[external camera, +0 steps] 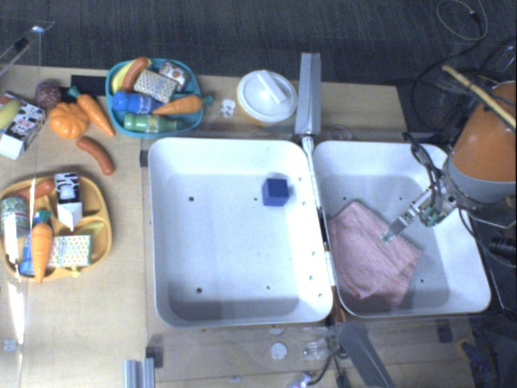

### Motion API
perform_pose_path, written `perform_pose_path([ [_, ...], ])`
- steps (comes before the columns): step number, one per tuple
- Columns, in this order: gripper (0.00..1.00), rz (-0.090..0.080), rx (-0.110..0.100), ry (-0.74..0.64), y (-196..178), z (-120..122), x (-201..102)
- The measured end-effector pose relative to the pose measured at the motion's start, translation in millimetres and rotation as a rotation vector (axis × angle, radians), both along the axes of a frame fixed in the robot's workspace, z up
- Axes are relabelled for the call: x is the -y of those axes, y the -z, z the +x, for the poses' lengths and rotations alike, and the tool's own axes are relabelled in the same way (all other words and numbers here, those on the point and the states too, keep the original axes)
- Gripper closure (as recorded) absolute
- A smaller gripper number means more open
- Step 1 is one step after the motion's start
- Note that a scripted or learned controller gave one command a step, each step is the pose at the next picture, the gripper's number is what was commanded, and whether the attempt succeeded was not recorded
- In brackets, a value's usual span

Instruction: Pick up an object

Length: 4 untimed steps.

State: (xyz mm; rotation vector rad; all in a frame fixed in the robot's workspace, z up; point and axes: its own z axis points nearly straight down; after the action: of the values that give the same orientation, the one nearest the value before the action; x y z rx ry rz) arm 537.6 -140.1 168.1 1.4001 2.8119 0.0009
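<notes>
Reaching down w/ gripper (393,231) at pink cloth (370,253), right bin (460,293). Tip touching cloth at its 2 o'clock edge. Can't tell grip state. Nothing lifted yet, prob. Blue block (276,191) in left bin (202,297), approx 12 o'clock, untouched.

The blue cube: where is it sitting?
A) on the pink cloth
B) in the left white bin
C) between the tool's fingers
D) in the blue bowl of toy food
B: the blue cube rests alone on the floor of the left white bin, apart from the pink cloth in the right bin.
</notes>
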Motion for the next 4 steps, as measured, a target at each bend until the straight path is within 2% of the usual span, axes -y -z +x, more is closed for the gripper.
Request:
perform_pose_path([
  [1,0.00,-0.002,0.004,-0.083,66,50,-4],
  [2,0.00,-0.001,0.003,-0.206,17,22,-22],
  [3,0.00,-0.002,0.005,-0.077,-63,2,0],
  [4,0.00,-0.001,0.003,-0.116,50,27,20],
])
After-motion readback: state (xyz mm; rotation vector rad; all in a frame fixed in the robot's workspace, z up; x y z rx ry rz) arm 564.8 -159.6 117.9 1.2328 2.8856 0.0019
